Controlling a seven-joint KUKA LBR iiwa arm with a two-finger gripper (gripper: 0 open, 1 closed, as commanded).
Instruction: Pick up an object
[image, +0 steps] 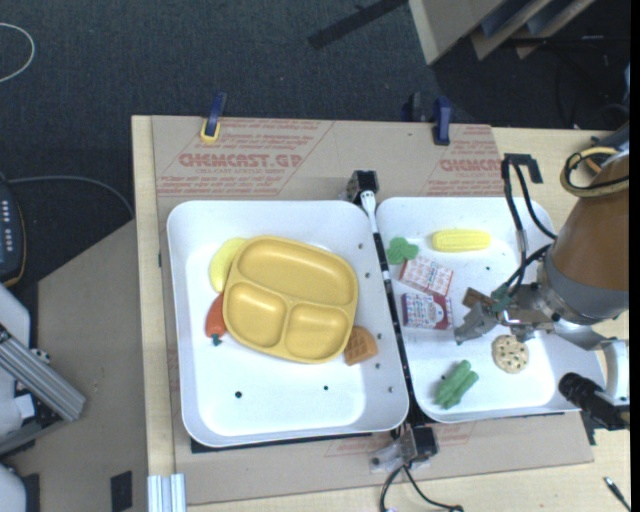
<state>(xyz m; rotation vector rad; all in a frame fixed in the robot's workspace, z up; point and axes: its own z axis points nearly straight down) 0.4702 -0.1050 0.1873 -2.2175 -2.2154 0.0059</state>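
My gripper (472, 318) hangs over the right bin (540, 398), its dark fingers spread and nothing between them. Just left of it lies a red-and-white snack packet (424, 293). A round cookie (510, 354) sits just below and right of the fingers. A green toy vegetable (455, 385) lies near the bin's front edge. At the back are a yellow corn cob (459, 240) and a small green piece (402, 249).
The left bin (260, 410) holds a yellow divided tray (289, 298), a yellow piece (224, 259), an orange-red carrot (215, 318) and a brown waffle piece (360, 346). The arm's grey body (598, 260) covers the right bin's right side. Black cables (517, 215) cross its back corner.
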